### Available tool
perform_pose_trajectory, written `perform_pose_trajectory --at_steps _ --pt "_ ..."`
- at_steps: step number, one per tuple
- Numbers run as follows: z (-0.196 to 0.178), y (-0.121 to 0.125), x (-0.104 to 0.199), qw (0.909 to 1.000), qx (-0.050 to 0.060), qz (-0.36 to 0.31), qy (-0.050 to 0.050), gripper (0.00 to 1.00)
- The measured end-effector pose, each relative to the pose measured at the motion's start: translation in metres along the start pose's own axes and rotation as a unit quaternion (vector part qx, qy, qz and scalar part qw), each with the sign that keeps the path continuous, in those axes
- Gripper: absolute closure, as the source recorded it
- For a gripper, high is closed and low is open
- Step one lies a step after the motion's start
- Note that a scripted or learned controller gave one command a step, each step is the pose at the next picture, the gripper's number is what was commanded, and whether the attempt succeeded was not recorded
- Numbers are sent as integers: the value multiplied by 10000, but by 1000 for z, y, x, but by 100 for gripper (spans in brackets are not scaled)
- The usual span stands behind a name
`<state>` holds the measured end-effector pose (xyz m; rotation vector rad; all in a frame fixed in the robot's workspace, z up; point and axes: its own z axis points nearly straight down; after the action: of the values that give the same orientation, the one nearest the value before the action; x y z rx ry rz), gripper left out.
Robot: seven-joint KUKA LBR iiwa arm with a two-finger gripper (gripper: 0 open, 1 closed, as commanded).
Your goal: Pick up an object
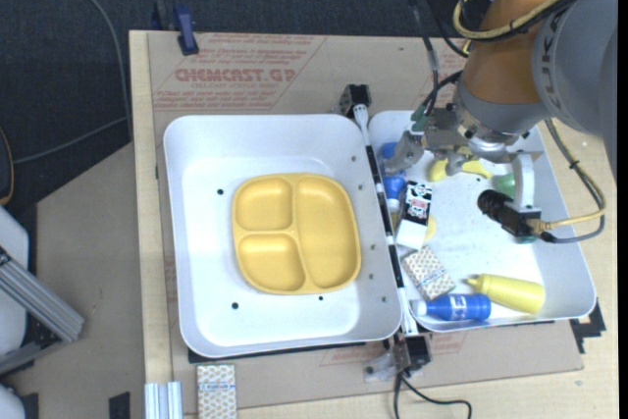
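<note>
Here the grey arm with its orange band reaches low over the far end of the right white bin [579,285], its two-finger gripper [461,155] buried among clutter, presumably placed there to probe for a grasp. Whether it has closed on anything I cannot tell; its own wrist hides that. The likeliest target, a small yellow curved piece [475,169], lies just beside it. A yellow squeeze bottle [510,290] and blue bottle [457,307] lie together against the near wall. The yellow divided plastic plate [294,233] sits alone in the left white bin [191,201].
</note>
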<state>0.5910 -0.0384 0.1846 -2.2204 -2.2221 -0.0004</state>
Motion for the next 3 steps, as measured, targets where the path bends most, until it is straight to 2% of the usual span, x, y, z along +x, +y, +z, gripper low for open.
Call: perform_pose_trajectory --at_steps 1,2,3 --pt "64 37 -82 10000 -1 10 -14 0" --pt "27 66 -124 10000 -17 4 -14 0" --pt "58 70 -61 10000 15 -8 10 0"
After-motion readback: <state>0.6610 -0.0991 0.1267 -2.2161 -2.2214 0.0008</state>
